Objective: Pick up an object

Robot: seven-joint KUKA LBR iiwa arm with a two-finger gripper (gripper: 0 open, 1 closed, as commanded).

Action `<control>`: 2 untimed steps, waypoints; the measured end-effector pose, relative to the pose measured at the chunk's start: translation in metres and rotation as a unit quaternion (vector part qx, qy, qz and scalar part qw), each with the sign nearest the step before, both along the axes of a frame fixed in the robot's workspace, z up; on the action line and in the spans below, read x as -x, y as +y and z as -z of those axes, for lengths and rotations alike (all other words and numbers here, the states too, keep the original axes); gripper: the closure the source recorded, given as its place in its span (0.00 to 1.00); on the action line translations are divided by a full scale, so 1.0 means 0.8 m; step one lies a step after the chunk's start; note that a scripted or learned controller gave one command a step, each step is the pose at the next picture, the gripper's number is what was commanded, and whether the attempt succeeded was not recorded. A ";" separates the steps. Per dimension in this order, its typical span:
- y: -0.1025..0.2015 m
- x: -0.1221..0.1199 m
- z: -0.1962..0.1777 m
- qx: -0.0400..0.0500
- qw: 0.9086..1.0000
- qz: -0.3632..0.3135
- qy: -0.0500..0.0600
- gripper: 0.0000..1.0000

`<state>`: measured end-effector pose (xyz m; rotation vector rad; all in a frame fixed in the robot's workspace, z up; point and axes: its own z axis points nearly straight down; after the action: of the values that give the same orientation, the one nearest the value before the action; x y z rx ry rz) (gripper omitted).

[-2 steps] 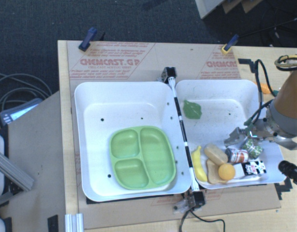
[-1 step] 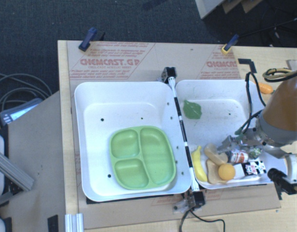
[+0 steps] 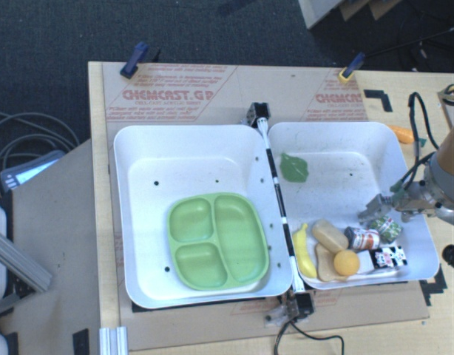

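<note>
The right bin (image 3: 338, 135) holds a heap of toy food in its near right corner. There lie a yellow banana (image 3: 303, 251), a tan bread roll (image 3: 329, 235), an orange ball (image 3: 346, 262), a small red and white can (image 3: 362, 238), a black and white spotted carton (image 3: 390, 257) and a green bumpy item (image 3: 390, 229). A flat green piece (image 3: 293, 168) lies alone near the bin's far left. My gripper (image 3: 377, 211) reaches in from the right and hangs low just above the can and the green bumpy item. Nothing is visibly lifted.
The left bin (image 3: 138, 154) holds a green divided tray (image 3: 216, 241) at its near middle. A black divider rail (image 3: 275, 198) runs between the bins. Cables (image 3: 418, 120) trail beside the arm at the right edge. An orange item (image 3: 401, 133) lies outside the right bin's far corner.
</note>
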<state>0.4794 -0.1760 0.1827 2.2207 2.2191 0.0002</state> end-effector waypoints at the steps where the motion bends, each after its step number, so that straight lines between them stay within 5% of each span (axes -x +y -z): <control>1: -0.035 -0.045 0.123 -0.001 1.000 0.000 0.001 0.00; 2: -0.036 -0.046 0.109 0.000 1.000 0.001 -0.001 1.00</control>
<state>0.5161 -0.2046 0.0951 2.2205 2.2167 0.0014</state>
